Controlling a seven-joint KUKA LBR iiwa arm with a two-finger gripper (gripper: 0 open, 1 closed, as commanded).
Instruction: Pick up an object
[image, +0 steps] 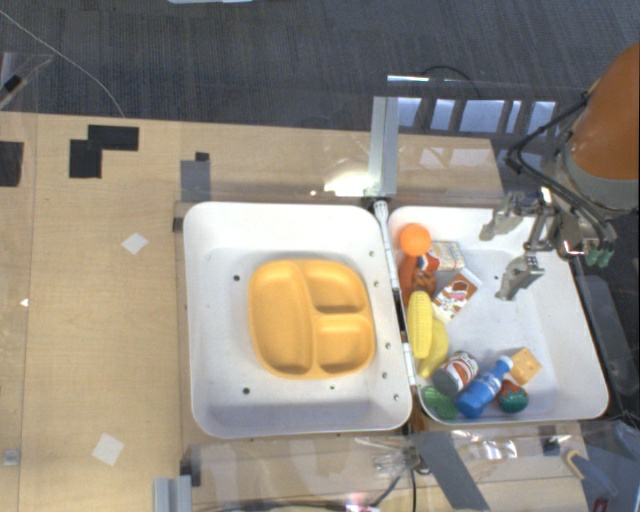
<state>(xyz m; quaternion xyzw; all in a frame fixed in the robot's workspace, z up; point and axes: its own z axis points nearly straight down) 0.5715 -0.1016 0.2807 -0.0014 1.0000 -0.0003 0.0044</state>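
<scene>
My gripper (507, 250) hangs over the upper right part of the right bin (560, 330), open with nothing between its fingers. Objects lie along that bin's left wall: an orange ball (414, 238), a red item (420, 272), two small snack packets (452, 280) and a yellow corn cob (421, 322). Along the front sit a can (456, 371), a blue bottle (483, 388), an orange block (523, 366) and a green ball (513, 401). The gripper stands to the right of the packets, apart from them.
The left bin (215, 300) holds a yellow divided plate (310, 316). A metal post (384, 150) rises behind the seam between the bins. The arm's orange band (605, 130) is at the upper right. Bare white floor lies in the right bin's middle.
</scene>
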